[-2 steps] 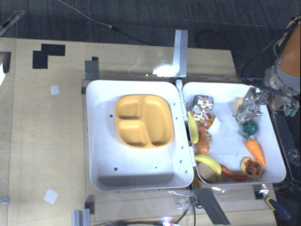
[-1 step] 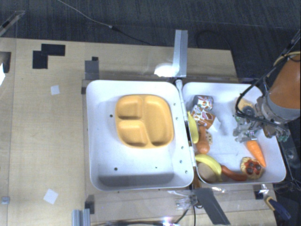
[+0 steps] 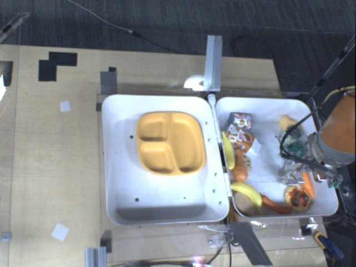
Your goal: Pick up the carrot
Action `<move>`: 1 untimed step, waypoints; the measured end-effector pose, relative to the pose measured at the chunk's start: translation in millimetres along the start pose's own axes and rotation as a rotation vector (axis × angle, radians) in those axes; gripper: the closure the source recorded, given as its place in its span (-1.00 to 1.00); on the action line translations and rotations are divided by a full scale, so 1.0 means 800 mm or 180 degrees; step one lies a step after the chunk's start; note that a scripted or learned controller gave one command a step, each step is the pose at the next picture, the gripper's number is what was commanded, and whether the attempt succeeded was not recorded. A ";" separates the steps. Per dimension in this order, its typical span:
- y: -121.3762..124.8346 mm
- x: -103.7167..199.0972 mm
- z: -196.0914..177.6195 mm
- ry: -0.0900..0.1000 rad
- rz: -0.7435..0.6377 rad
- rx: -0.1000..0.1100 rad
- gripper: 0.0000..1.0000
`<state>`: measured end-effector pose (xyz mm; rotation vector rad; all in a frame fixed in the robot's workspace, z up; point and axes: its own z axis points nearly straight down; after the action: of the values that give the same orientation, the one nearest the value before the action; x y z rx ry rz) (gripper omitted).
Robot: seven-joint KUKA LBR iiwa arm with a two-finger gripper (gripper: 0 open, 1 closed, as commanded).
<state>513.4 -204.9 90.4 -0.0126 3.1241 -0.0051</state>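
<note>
The carrot (image 3: 307, 184) is a short orange piece lying at the right end of the right bin (image 3: 261, 105), near its front right corner. My gripper (image 3: 299, 174) is low over that corner, its metal parts right beside and partly over the carrot. The grey wrist with its orange band (image 3: 338, 131) reaches in from the right and covers the bin's right wall. I cannot make out whether the carrot is gripped or just lies beside the gripper.
The right bin also holds a banana (image 3: 248, 193), a red pepper (image 3: 276, 205), a round red and yellow piece (image 3: 297, 198), an orange fruit (image 3: 240, 170), printed packets (image 3: 240, 129) and a pale item (image 3: 288, 122). A yellow divided plate (image 3: 169, 142) lies in the left bin (image 3: 119, 166).
</note>
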 end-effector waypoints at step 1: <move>0.001 0.007 0.000 -0.0008 0.0539 0.0000 -1.00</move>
<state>508.2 -204.2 90.5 0.2512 3.1112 -0.0026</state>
